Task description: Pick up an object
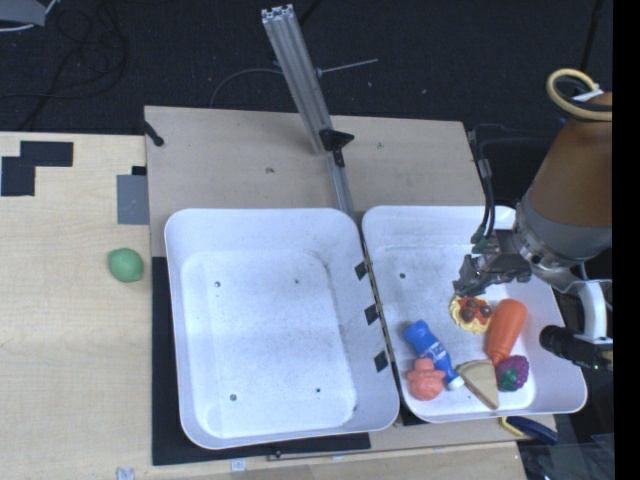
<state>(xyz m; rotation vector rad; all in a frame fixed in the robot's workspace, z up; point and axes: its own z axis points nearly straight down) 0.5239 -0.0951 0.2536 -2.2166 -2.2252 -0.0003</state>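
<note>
In the right bin point(420, 238) lie several toy items: a yellow pizza piece with red dots point(470, 314), an orange carrot point(505, 329), a blue bottle point(428, 344), a pink-orange figure point(425, 379), a tan wedge point(481, 381) and a purple grape bunch point(513, 372). My gripper point(476, 282) hangs low over the bin's right part, its tips just above the pizza piece's upper edge. I see nothing held between its dark fingers.
The left bin point(265, 328) lies beside the right one, with black clips point(371, 313) along the shared rim. A green ball point(126, 265) rests on the wooden bench at the left. A metal rail point(300, 73) slants up behind the bins.
</note>
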